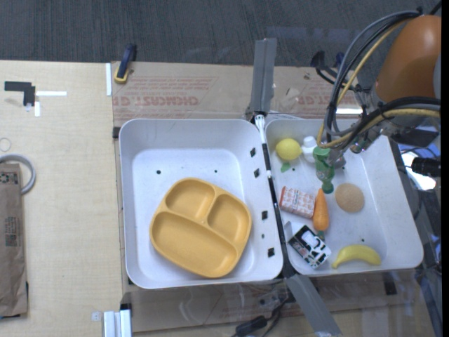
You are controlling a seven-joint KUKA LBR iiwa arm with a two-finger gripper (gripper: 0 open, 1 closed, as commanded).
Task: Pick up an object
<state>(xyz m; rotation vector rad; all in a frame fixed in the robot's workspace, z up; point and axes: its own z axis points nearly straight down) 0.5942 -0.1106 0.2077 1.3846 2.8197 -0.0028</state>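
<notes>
Right bin (393,160) is crowded: a lemon (288,149) and a small white bottle (309,146) sit at the far end, with a pink packet (297,201), carrot (320,211), tan ball (349,197), banana (356,256) and black-and-white toy (310,246) nearer the front. The left bin (140,160) carries a yellow divided plate (201,227), both bins on a cardboard-covered bench (182,90). The gripper (325,168) hangs just above the carrot's top, green fingers (323,157) drawn together, nothing seen between them.

Bench surroundings seen from above

Dark grey carpet (175,12) is seen beyond the pale wooden benchtop (56,139), on which a sheet of printed cardboard (182,93) is laid flat.
</notes>
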